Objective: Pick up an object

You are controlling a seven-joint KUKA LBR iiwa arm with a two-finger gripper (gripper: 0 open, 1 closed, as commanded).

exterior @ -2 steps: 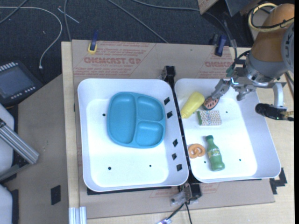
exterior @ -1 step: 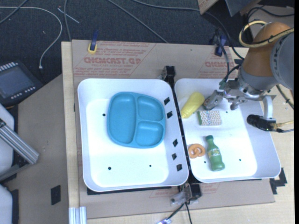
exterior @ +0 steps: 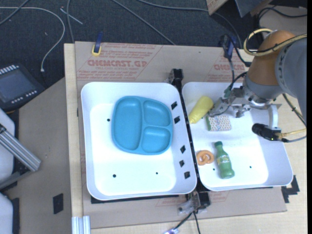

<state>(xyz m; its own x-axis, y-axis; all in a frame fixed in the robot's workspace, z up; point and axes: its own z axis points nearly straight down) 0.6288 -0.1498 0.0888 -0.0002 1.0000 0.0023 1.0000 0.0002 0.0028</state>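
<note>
KUKA arm reaches into the right bin, its end effector [exterior: 225, 107] low over a small checkered packet [exterior: 219, 124].

The grey arm [exterior: 287, 67], orange band [exterior: 265, 65] above the wrist, comes in from three o'clock and bends down toward the far half of the right bin [exterior: 273, 152]; whether the end effector is open or closed cannot be told from this angle, and nothing is seen between its fingers. Four objects lie in that bin: one yellow squash-shaped piece [exterior: 200, 108] at ten o'clock, the packet just beside it under the end effector, one green bottle [exterior: 223, 160] toward six o'clock, and one orange ring [exterior: 205, 157] touching the bottle's left side. The left bin [exterior: 131, 179] holds one blue divided plate [exterior: 142, 125]. Both bins sit side by side on the table [exterior: 131, 57].
</note>
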